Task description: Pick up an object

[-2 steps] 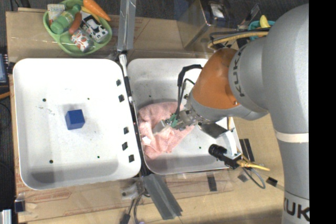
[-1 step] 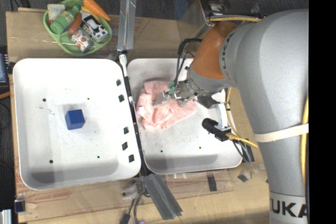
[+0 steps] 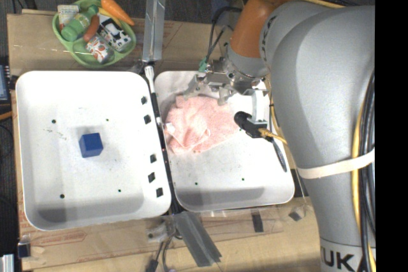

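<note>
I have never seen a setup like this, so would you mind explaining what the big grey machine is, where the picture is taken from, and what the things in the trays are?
The grey machine is a robot arm with an orange band near its wrist, reaching in from the right. One fixed camera above the bench looks down on it at a slant. On the bench sit two shallow white bins side by side. The left bin holds a small blue cube. The right bin holds a crumpled pink cloth. The arm's gripper, its two-finger hand, is at the far edge of that cloth; I cannot tell whether it has taken hold of anything. Behind the left bin stands a green bowl of toy food, outside the working area.
</note>
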Motion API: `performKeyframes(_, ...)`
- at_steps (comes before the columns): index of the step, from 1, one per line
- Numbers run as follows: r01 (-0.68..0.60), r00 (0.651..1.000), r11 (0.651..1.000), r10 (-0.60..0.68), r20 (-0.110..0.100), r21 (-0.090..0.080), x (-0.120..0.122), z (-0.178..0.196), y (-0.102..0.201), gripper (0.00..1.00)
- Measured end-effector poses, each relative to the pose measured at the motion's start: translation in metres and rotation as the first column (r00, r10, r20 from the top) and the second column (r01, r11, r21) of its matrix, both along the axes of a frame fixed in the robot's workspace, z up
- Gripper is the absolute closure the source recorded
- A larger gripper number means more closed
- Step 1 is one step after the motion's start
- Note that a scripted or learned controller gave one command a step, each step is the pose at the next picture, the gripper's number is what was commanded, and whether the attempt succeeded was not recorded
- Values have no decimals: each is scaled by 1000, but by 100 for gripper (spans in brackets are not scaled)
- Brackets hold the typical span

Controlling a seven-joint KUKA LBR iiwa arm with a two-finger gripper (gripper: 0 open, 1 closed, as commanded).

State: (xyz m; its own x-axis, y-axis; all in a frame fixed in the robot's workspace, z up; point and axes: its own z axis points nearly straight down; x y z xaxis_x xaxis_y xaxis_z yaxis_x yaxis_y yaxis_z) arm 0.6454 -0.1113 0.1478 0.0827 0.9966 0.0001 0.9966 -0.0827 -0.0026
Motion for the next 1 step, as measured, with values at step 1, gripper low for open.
performKeyframes(1, 9, 1000, 1000, -9, -3, 0, -36, -40, 15, 0)
